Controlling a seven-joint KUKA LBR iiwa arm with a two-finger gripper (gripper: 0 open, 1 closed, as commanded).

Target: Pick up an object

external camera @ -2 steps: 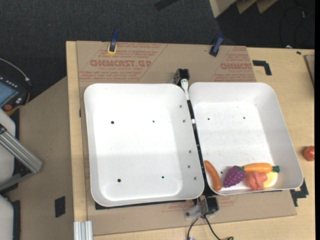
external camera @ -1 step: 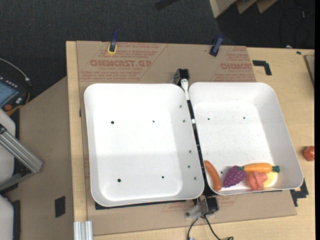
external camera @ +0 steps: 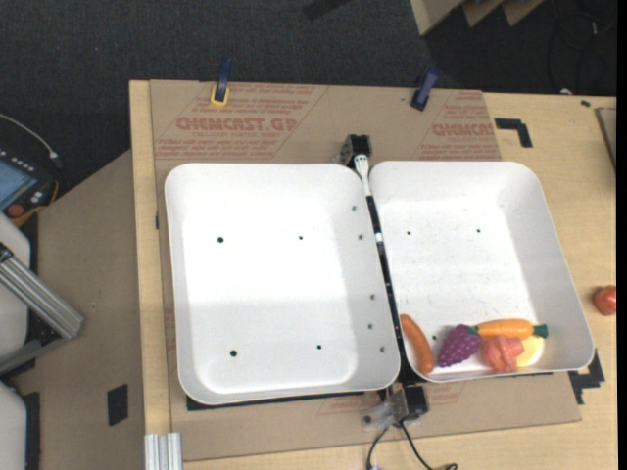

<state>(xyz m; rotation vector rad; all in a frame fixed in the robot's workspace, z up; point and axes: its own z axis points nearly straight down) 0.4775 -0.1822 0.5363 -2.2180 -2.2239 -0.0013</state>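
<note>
step: approach | toys lay clustered in right bin (external camera: 549,223) near corner | best target: carrot (external camera: 506,328), topmost, edge-clear | descend vertically

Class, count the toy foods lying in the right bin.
5, all along its near edge: a sausage, grapes, a carrot, a red piece, a yellow piece. Others may be hidden.

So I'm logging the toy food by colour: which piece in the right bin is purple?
The grape bunch, purple, lying between the orange-red sausage and the carrot.
</note>
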